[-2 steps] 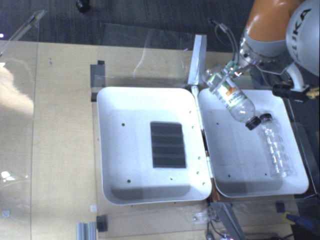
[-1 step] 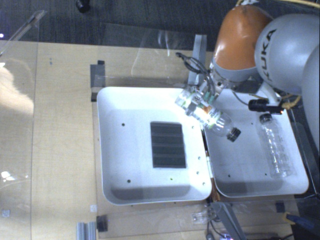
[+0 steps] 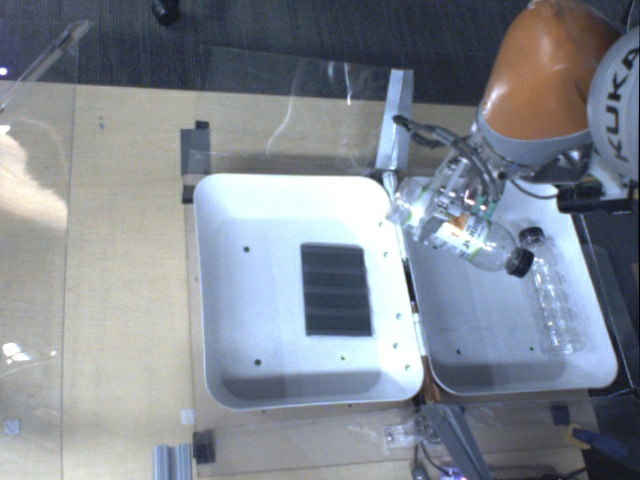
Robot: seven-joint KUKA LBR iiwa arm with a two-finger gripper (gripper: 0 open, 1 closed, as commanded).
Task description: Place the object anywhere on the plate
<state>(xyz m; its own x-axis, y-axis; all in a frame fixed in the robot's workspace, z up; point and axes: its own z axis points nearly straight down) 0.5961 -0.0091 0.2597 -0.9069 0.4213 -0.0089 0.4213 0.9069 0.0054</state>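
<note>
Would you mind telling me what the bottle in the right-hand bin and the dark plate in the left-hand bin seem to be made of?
The bottle looks like clear plastic, possibly glass: the white bin floor shows through it, with glints along its ribbed side, and its cap is dark. The plate looks like matte black plastic or rubber: it is dull, without shine, and crossed by ridges. Neither material is certain.

A pale wooden tabletop (image 3: 110,298) meets dark grey carpeted floor (image 3: 300,13) at the top. A clear plastic sheet (image 3: 35,268) covers its left side, catching glare.
</note>
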